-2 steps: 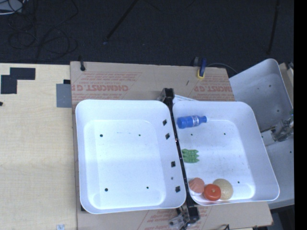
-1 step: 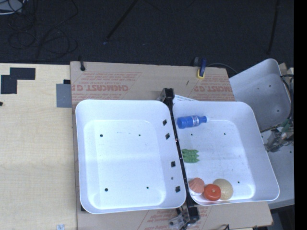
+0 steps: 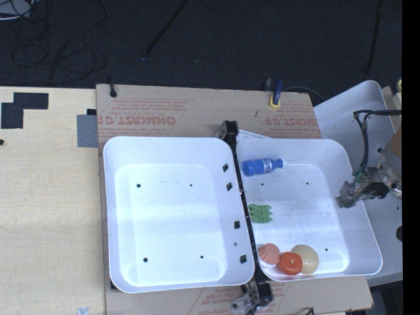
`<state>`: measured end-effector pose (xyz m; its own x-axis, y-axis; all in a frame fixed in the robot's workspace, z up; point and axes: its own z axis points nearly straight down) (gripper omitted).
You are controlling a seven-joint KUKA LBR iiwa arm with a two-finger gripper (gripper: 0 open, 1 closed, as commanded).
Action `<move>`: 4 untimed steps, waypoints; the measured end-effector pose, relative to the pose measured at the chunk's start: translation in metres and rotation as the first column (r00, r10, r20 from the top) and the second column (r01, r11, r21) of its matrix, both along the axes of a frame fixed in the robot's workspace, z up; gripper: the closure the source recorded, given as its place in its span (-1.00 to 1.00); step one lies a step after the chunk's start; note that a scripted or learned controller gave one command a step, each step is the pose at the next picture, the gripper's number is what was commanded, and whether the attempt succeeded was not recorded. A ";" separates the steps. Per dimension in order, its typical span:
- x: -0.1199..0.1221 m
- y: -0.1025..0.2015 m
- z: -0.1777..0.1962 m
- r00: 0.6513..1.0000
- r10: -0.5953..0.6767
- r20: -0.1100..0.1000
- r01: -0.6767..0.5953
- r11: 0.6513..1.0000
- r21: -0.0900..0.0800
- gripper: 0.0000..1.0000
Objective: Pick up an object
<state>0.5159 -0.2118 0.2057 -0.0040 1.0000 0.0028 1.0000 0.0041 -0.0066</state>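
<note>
Right bin [image 3: 357,241] held one blue bottle [image 3: 262,167] near its far-left corner, one green pod cluster [image 3: 260,213], three round pieces [image 3: 289,260] at the near edge; centre bare. Gripper [image 3: 348,197] sat over the right rim, jaw state undeterminable.

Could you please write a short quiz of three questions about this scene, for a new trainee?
1. True or false: the blue bottle lies in the left bin.
2. Which thing lies nearest the divider between the bins? A) the green item B) the red round item C) the tan round item
3. Fill in: the tool is over the ____ edge of the right bin, as the camera sees it.

Key
1. False: it lies on its side in the right bin, near the far end.
2. A
3. right
</note>
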 end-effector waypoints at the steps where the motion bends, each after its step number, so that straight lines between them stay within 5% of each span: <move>1: 0.052 -0.002 0.035 1.000 -0.001 0.011 0.001 1.000 -0.004 1.00; 2: 0.045 -0.003 0.120 1.000 -0.002 0.014 0.002 1.000 -0.006 1.00; 3: 0.005 0.000 -0.014 1.000 -0.006 -0.010 0.006 1.000 0.004 1.00; 4: 0.078 0.000 -0.060 1.000 -0.001 0.007 0.001 1.000 -0.003 1.00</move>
